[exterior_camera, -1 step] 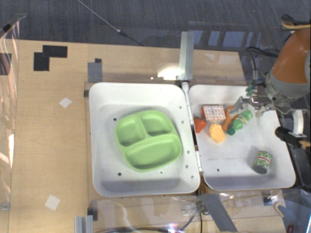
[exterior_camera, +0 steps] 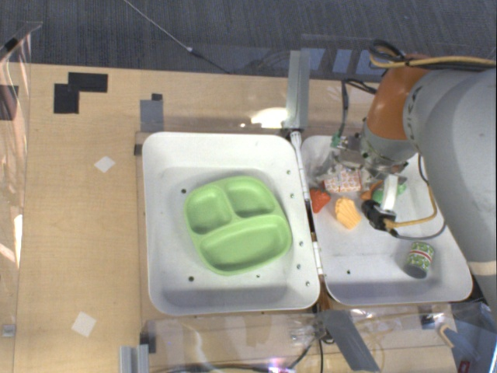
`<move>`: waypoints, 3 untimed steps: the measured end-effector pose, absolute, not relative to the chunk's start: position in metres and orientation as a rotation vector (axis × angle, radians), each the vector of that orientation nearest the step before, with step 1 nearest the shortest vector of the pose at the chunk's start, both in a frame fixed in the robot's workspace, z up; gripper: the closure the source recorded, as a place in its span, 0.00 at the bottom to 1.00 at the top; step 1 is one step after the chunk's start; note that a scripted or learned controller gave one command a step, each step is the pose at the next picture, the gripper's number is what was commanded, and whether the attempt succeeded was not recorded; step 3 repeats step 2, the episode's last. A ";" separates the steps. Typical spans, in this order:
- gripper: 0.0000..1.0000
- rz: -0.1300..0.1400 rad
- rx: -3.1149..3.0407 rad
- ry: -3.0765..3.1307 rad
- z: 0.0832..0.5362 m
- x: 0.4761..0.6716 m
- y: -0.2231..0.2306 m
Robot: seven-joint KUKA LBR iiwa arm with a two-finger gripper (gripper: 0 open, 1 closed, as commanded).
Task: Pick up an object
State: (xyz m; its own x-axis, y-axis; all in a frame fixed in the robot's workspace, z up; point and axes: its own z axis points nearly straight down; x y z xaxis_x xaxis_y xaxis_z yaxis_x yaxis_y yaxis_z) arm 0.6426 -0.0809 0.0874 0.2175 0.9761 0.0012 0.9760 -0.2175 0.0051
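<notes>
My gripper [exterior_camera: 348, 166] is down in the right bin [exterior_camera: 388, 286], at its far left part, right over a pale speckled object [exterior_camera: 343, 182] that it partly hides. Just in front of that lie a yellow-orange object [exterior_camera: 348, 213] and a red one [exterior_camera: 320, 201] against the bin's left wall. A green and white piece [exterior_camera: 388, 193] sits beside the wrist. Alone near the bin's front right corner lies a small green can [exterior_camera: 419, 259]. The orange band [exterior_camera: 390, 103] of the arm rises above the gripper.
The left bin [exterior_camera: 167, 286] holds a green divided plate [exterior_camera: 237, 224]. A metal post [exterior_camera: 298, 92] stands behind the seam between the bins. Cables [exterior_camera: 404, 222] trail from the wrist over the right bin. The grey arm body [exterior_camera: 462, 154] covers the far right.
</notes>
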 end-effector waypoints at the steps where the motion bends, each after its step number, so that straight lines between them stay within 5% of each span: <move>1: 1.00 0.009 2.439 1.970 0.099 0.644 -0.080; 2: 1.00 0.007 2.412 2.009 0.186 0.619 -0.021; 3: 1.00 0.007 2.412 2.009 0.186 0.619 -0.021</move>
